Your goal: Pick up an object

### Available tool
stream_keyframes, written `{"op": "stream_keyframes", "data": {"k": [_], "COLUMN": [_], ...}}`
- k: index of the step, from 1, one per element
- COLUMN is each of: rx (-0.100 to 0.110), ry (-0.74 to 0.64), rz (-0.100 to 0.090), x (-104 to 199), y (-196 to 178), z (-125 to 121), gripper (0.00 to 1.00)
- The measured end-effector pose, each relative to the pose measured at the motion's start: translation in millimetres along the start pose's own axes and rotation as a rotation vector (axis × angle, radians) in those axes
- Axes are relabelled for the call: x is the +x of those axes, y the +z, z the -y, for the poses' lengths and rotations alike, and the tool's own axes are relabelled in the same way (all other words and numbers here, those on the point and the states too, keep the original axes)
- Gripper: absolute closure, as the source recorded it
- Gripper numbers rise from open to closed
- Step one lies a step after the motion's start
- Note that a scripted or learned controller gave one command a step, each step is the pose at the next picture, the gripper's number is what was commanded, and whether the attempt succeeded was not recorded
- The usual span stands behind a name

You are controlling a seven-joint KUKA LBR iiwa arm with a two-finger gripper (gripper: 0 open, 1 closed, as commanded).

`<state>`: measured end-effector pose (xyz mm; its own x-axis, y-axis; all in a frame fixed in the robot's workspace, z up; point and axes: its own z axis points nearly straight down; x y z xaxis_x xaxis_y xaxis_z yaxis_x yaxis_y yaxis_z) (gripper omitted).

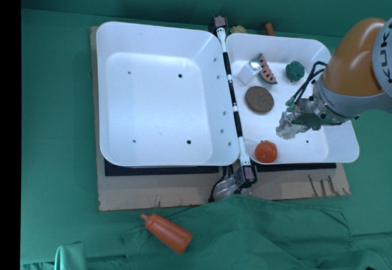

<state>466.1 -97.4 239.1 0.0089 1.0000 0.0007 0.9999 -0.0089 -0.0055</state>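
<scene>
The right bin (343,151) holds several small things: a brown round cookie (260,99), a watermelon slice (266,70), a small white cup-like piece (250,71), a green broccoli-like piece (295,70) and an orange tomato (266,152) at the front edge. My gripper (288,127) hangs over the middle of this bin, right of the cookie and above-right of the tomato. It touches none of them that I can see.
The left bin (116,48) lies beside it, across a black-and-white divider (233,97). An orange bottle (166,232) lies on the green cloth in front of the bench. Small items (268,28) sit behind the right bin.
</scene>
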Motion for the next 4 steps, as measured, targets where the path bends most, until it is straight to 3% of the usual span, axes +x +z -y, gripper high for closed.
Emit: {"op": "stream_keyframes", "data": {"k": [1,2,3,4], "rx": [-0.019,-0.024,-0.037,-0.037], "ry": [-0.01,-0.006,0.0,-0.003], "rz": [0.004,0.006,0.009,0.009], "x": [5,-4,-36,-57], "y": [-27,39,49,50], "z": [-103,-110,-41,-9], "gripper": [0.0,0.0,0.0,0.0]}}
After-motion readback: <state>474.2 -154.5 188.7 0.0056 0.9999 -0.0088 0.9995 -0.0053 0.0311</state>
